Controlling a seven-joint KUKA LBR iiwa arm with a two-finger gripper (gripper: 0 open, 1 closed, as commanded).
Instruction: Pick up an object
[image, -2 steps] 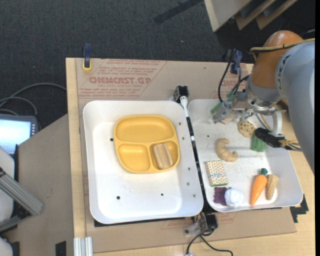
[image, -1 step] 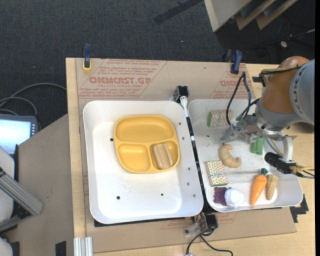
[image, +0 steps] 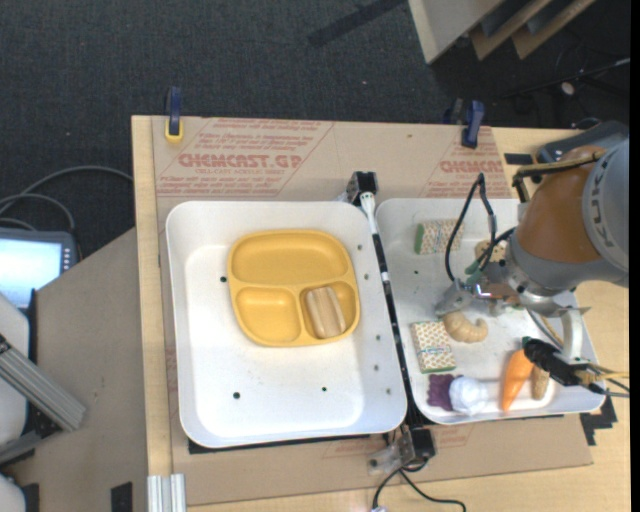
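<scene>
A: What does the near edge of the right bin (image: 592, 404) hold?

B: Three things in a row. There is one purple-and-white soft item (image: 455, 393), one orange carrot-shaped piece (image: 514, 378) whose long axis runs near to far with the narrow end toward the near rim, and one small tan piece (image: 541, 382) just beside it.

A: And farther in?

B: One patterned square pad (image: 433, 345) lies beside the centre divider, with one beige croissant-shaped piece (image: 465, 326) just past it, lying crosswise, its long axis left to right. A second patterned pad (image: 435, 238) sits near the far rim. That makes two pads.

A: Where is the claw (image: 478, 293)?

B: It sits just above the croissant piece, under the grey arm (image: 560, 225) with its orange band. Whether its fingers are apart or closed cannot be told, and nothing can be seen held.

A: The left bin (image: 200, 330)?

B: It holds one yellow divided plate (image: 290, 285), with one tan bread-like piece (image: 323, 311) in its near-right compartment, long axis near to far.

A: The surroundings?

B: There are two white bins on a printed cardboard sheet (image: 240, 155) over a wooden table (image: 110, 330). Two blue clamps (image: 175, 112) grip the far edge, with dark carpet (image: 250, 50) beyond.
</scene>
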